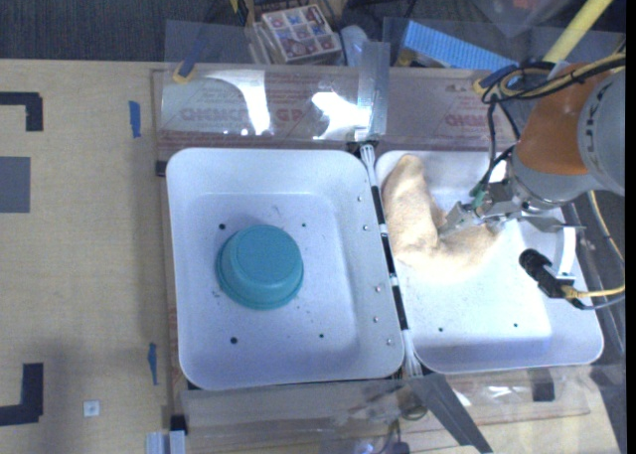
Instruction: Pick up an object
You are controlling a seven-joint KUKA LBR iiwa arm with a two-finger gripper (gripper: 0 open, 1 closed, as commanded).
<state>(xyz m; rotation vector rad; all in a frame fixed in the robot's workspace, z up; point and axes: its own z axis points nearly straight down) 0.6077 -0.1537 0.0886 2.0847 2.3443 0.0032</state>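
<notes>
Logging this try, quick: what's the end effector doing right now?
End effector: low over the beige cloth in the right bin; open or closed cannot be told.

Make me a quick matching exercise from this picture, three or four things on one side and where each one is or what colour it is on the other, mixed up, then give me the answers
Things:
1. bowl
2. cloth
3. gripper
4. orange band

Descriptions:
A. cream, lying in the right bin
B. teal, upside down in the left bin
C. on the arm, above the wrist
D. over the right bin, at the cloth's edge

Pairs: 1-B, 2-A, 3-D, 4-C
</notes>
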